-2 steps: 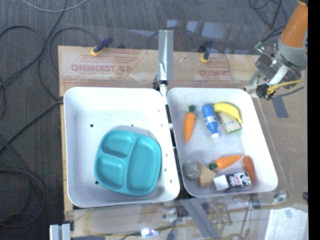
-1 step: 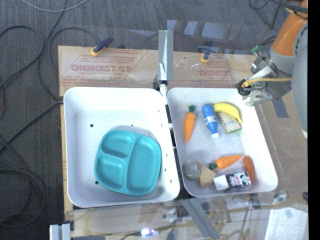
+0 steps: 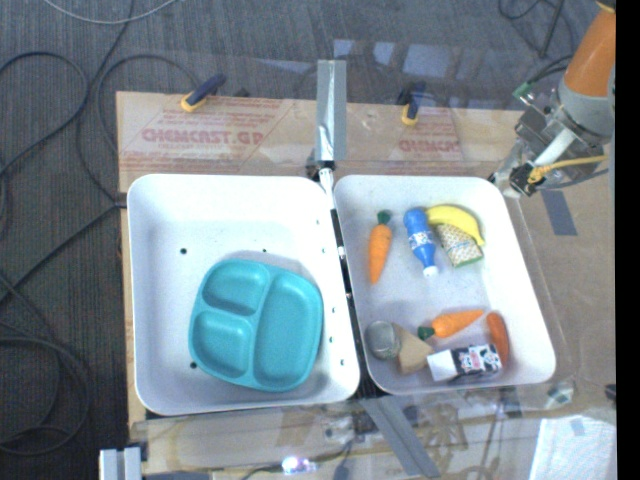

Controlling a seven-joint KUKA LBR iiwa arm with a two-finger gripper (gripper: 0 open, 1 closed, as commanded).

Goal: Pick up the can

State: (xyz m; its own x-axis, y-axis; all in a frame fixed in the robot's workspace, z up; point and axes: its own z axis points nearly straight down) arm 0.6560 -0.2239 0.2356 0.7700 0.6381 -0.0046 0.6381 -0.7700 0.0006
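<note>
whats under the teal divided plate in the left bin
The teal divided plate lies flat on the floor of the left bin, with white floor showing all around it. Whatever sits directly beneath the plate is covered, so it cannot be seen.

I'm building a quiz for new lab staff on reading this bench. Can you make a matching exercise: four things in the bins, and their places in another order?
Things:
1. can
2. teal divided plate
3. blue bottle
4. banana

Places:
A. far right part of the right bin, beside the blue bottle
B. near left corner of the right bin
C. left bin
D. right bin, between the upright carrot and the banana

Pairs: 1-B, 2-C, 3-D, 4-A
</note>
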